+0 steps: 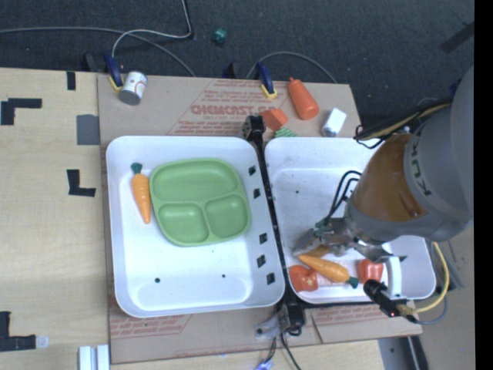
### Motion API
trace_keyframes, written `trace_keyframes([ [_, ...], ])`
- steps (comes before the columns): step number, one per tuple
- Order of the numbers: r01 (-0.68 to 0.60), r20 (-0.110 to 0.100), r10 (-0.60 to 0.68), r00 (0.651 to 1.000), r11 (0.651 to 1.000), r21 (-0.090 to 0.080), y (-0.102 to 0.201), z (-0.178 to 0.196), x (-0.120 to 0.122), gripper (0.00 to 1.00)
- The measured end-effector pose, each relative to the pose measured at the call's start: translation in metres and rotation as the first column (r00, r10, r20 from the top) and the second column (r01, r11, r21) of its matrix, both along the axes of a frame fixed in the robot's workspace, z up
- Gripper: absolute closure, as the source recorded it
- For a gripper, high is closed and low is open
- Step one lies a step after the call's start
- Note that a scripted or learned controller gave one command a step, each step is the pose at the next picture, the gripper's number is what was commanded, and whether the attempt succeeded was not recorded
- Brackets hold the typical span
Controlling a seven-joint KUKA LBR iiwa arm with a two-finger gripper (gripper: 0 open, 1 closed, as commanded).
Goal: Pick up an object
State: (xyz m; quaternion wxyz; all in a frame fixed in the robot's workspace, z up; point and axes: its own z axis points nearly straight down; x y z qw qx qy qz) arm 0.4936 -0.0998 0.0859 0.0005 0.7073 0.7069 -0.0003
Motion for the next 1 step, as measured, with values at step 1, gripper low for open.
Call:
trace_keyframes([
  [1, 0.001, 0.003, -0.001, 1.000, 1.000, -0.002, -0.0010, 0.0101, 0.0007, 1.00],
])
